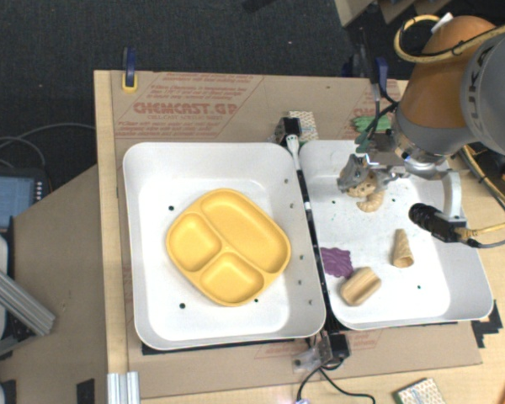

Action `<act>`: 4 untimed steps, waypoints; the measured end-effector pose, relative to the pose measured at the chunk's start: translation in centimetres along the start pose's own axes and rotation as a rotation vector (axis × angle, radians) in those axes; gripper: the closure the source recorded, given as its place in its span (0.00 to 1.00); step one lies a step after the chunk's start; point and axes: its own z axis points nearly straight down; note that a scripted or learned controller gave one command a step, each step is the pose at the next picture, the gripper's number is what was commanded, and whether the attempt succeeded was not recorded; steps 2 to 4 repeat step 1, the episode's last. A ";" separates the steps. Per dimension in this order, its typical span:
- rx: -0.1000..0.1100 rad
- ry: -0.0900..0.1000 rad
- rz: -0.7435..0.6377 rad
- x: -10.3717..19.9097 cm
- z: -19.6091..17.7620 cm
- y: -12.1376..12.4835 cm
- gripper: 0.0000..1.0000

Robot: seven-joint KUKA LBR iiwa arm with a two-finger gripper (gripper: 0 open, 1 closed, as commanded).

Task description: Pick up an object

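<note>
On the wooden surface (236,99) stand two white bins (143,225), over dark carpet (67,23). Whether the fingers (359,173) are open, I cannot tell; a tan, lumpy cookie (369,197) lies just below.

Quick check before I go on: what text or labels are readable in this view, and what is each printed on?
"CHEMCAST GP": red print on the board under the bins; the smaller red lines around it are too blurred to read.
Printed card at the bottom edge: too small to read.
Tray, bins and arm: no text that I can make out.
</note>
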 end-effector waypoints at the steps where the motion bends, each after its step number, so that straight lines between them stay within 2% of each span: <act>1: -0.006 -0.002 -0.001 3.4 0.0 -2.4 1.00; 4: -0.006 -0.002 -0.001 3.4 0.0 -2.4 1.00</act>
